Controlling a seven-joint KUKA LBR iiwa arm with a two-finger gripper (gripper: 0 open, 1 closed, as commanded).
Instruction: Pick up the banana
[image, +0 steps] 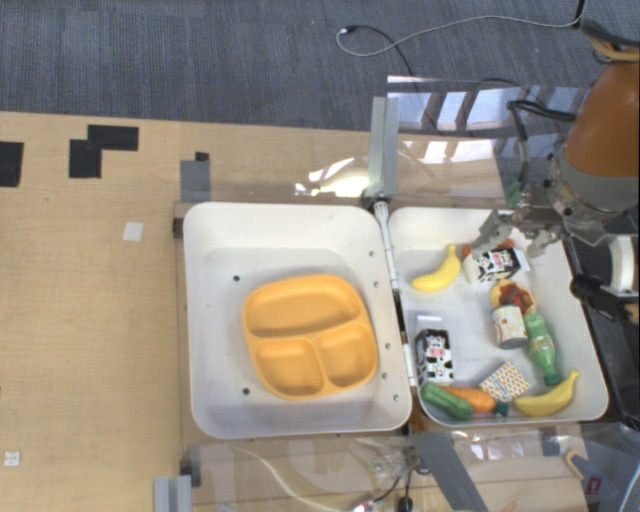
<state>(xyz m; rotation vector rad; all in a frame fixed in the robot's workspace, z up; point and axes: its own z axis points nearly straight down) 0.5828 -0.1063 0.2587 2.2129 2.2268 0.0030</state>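
Two yellow bananas lie in the right bin (596, 385). One banana (438, 272) curves near the bin's upper left; the other banana (548, 397) rests at the front right corner. My gripper (515, 235) hangs at the bin's far right side, open, with nothing between its fingers. It sits just above a small white carton with black print (497, 263), to the right of the upper banana and a short gap away from it. The grey arm with its orange band (605, 120) comes in from the upper right.
The right bin also holds a cow-print carton (434, 355), a carrot (470, 400), a can (509, 325), a green bottle (541, 350), a checkered packet (505, 381) and a red item (513, 296). An orange divided plate (310, 335) lies in the left bin (215, 300).
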